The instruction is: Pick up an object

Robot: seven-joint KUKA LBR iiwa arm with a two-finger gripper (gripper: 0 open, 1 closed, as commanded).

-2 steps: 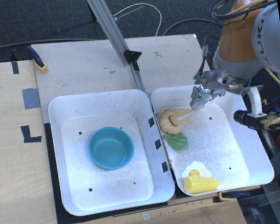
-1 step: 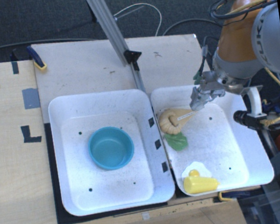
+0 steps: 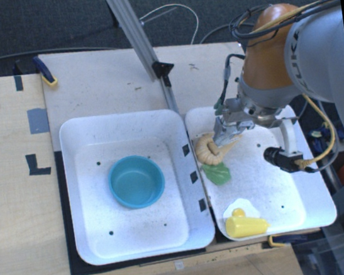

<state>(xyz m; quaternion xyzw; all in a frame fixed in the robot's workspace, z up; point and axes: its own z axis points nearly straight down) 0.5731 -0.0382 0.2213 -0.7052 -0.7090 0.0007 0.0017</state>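
In the right bin (image 3: 315,205) a tan, curled pastry-like object (image 3: 208,152) lies near the left wall. A small green piece (image 3: 217,173) sits just in front of it. My gripper (image 3: 224,134) hangs low over the bin's back left part, right at the upper right end of the tan object and seemingly touching it. The grey arm with its orange band (image 3: 271,50) reaches in from the right and hides the bin's back. A yellow object (image 3: 246,225) with a white piece (image 3: 240,207) behind it lies at the bin's front.
A blue bowl (image 3: 137,181) stands in the middle of the left bin (image 3: 80,137). A slanted metal pole (image 3: 135,34) rises behind the wall between the bins. A black part with cables (image 3: 283,157) hangs off the wrist over the right bin.
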